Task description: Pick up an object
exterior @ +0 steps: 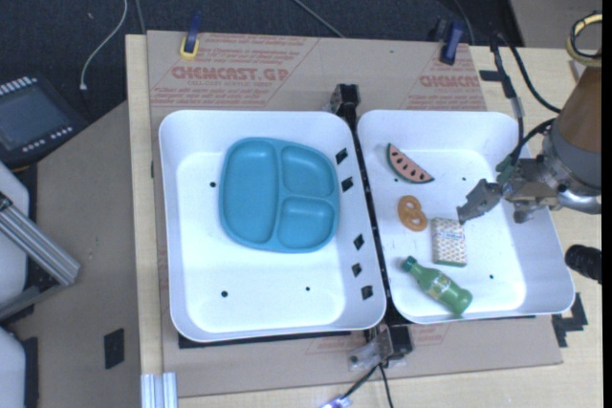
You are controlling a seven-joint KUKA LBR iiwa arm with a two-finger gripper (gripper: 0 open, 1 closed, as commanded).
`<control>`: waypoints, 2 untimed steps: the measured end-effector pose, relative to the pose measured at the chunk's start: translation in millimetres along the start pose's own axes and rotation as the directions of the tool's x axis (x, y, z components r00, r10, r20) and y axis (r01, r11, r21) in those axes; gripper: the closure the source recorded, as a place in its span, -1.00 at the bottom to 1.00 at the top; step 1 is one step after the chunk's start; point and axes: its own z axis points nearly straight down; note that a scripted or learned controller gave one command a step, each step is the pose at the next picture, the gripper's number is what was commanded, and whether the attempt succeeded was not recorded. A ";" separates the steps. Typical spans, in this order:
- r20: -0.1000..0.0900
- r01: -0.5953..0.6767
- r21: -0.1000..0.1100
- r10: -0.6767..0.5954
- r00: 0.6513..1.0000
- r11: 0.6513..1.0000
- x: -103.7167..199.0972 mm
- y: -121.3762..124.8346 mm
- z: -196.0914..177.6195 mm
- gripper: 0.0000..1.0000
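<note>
Right bin is holding four small items. Watermelon slice is lying flat near the bin's upper left, red with a green rind. Pretzel is sitting just below it. Speckled cracker packet is lying flat just right of the pretzel. Green bottle is lying on its side near the bin's front edge, cap pointing left.

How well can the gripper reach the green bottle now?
Probably yes. The gripper hangs above the right bin, and the green bottle lies uncovered near the front, apart from the cracker packet.
</note>
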 end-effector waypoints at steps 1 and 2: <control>0.002 0.004 -0.012 -0.004 1.000 1.000 0.3 2.4 -5.6 -1.00; 0.001 0.004 -0.007 -0.004 1.000 1.000 8.5 9.7 47.6 -1.00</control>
